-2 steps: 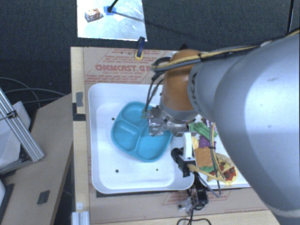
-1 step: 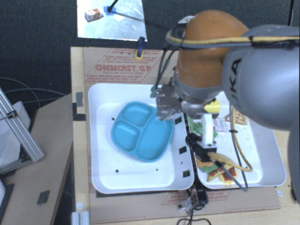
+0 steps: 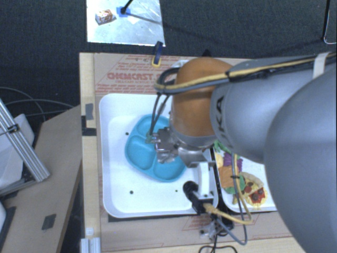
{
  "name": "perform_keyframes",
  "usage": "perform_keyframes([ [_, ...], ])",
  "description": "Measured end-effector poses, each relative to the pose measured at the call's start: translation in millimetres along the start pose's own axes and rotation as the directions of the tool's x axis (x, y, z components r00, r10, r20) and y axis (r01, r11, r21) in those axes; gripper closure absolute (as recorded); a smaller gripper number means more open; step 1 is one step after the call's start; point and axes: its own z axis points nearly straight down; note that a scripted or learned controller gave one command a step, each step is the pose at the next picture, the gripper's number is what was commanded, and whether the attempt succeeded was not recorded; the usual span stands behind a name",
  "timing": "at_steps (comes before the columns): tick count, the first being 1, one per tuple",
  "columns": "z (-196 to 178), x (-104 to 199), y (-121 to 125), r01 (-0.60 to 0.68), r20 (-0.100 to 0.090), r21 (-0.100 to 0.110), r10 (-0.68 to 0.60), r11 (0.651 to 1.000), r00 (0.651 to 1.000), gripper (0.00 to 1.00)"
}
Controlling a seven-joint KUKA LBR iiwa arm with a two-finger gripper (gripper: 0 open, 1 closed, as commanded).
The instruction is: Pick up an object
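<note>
A blue sectioned plate lies in the left white bin, toward its right half. My gripper hangs low over the plate's right part, and its metal body hides that side of the plate. The grey arm with the orange band comes in from the right and covers the back of both bins. In the right bin lies a small heap of colourful things, yellow, red, green and purple, partly hidden by the arm.
The left bin's bare floor shows to the left of and in front of the plate. A cardboard sheet lies under the bins. A shiny square sheet with a small object sits on the dark floor behind the bench.
</note>
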Motion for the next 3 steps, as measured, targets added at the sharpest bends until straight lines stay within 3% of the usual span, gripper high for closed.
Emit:
perform_keyframes([
  [1, -96, -54, 2, -0.011, -0.002, -0.015, 0.011, 1.0, 1.0, 1.0],
  [2, 64, -39, 57, -0.006, 0.002, -0.001, 0.006, 1.0, 1.0, 1.0],
  [3, 15, 25, 113, 0.002, -0.004, -0.014, -0.002, 1.0, 1.0, 1.0],
])
